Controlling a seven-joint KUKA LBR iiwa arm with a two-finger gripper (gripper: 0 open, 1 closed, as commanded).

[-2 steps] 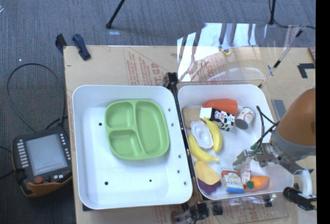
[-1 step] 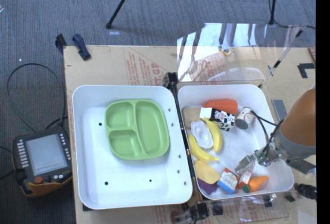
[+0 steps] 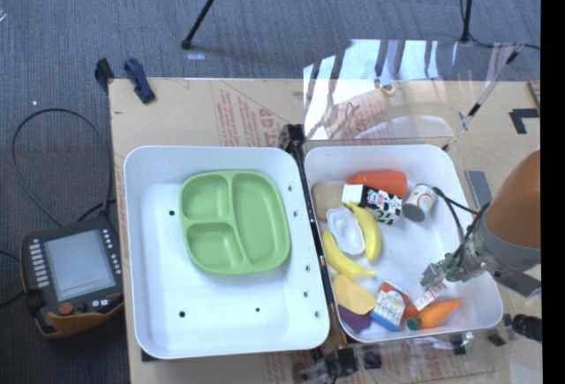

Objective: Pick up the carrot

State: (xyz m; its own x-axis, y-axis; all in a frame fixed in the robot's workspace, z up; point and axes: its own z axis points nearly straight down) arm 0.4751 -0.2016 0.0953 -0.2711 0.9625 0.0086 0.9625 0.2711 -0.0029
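The arm's jaws point(image 3: 439, 272) hang low over the right bin point(image 3: 459, 170), near its front right corner, just above and left of the carrot point(image 3: 438, 312). How wide they stand cannot be told; nothing shows between them.

The carrot lies on the bin floor against the front wall, green end pointing left, close to a small carton point(image 3: 388, 305).

The step in hand looks like the approach: the grasp is not yet made. The next move calls for a short shift toward the front wall and a descent astride the carrot's body, keeping off the carton and the wall.

Red print on the cardboard-covered worktop point(image 3: 221, 109) is too small to read, as is the carton's label.
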